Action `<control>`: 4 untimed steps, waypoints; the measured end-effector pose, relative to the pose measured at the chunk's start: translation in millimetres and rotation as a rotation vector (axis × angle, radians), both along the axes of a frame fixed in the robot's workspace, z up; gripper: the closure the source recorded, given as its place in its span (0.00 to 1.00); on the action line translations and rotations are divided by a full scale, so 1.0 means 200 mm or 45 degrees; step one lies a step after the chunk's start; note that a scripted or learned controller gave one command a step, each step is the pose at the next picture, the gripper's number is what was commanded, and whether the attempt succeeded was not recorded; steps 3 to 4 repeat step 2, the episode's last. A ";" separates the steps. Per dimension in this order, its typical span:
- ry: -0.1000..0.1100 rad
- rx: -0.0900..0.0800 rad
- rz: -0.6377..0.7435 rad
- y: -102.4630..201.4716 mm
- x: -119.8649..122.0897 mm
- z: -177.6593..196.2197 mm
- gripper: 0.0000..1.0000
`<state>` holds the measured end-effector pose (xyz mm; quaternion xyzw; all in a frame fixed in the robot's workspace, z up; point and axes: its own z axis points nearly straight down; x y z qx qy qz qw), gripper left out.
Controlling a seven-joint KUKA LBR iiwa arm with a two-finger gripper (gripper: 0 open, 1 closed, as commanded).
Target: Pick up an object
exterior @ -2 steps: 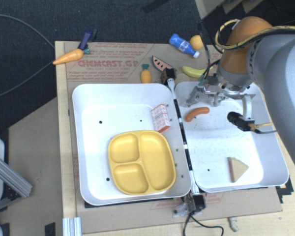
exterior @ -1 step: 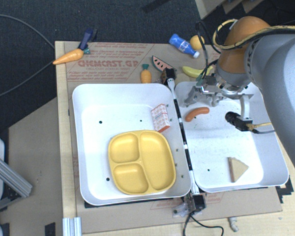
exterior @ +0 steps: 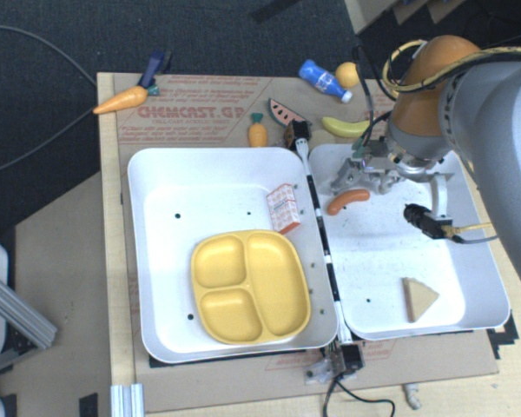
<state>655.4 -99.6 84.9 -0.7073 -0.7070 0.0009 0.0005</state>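
Camera view from above shows a counter [exterior: 200,115] carrying 2 shallow white bins side by side. In the left bin [exterior: 156,233] a yellow divided plate [exterior: 249,285] with 3 compartments lies toward the front, and a small red and white carton [exterior: 283,208] sits near the right wall, just behind the plate. In the right bin [exterior: 443,311] a sausage [exterior: 347,200] lies near the back left corner, and a tan wedge [exterior: 418,298] rests toward the front right, well apart from it. The grey arm [exterior: 491,120] with its orange band reaches in from the right, and its end effector [exterior: 365,174] hangs over the back of the right bin, just above and beside the sausage; whether it is wide or narrow cannot be told, and nothing is seen held in it. Behind the bins on the counter lie a carrot [exterior: 120,101], a small orange fruit [exterior: 258,133], a watermelon slice [exterior: 280,111], a banana [exterior: 343,127], a blue bottle [exterior: 323,79] and a lemon [exterior: 347,74].
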 end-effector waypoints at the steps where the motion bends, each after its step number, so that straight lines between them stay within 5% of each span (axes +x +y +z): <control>1: -0.006 0.000 0.002 0.04 0.06 0.00 0.00; 2: 0.000 0.001 0.000 0.01 -0.03 0.00 0.00; 4: 0.000 0.001 0.000 0.01 -0.03 0.00 0.00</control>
